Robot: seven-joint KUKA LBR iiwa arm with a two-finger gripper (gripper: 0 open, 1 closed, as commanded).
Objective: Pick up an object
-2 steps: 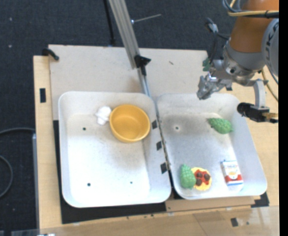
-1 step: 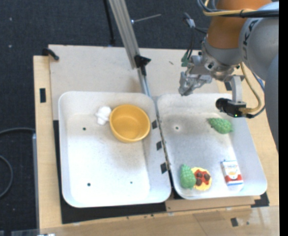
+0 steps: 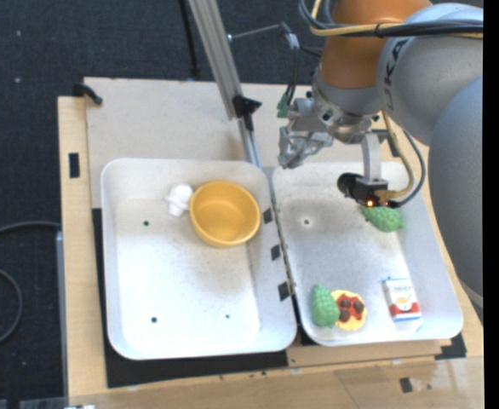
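Overhead view of the bench as I see it from the remote station. The gripper [image 3: 299, 153] hangs over the far edge of the right bin [image 3: 360, 254], close to the divide with the left bin [image 3: 147, 313]; nothing lies between its fingers, and at this slant I cannot tell how far apart they stand. Candidate objects in the right bin: a green knobbly toy [image 3: 385, 218] by the far right wall, a second green toy [image 3: 322, 306] at the near edge, touching a yellow piece with red and dark spots [image 3: 348, 308], and a small white carton with a red band [image 3: 401, 300] near the right corner. The left bin holds a yellow bowl [image 3: 225, 214] with a small white object [image 3: 179, 198] just beside it. I judge the task to be at the approach step: no object chosen or touched. The next move calls for travelling over one item, probably the isolated green toy, aligning, then descending.
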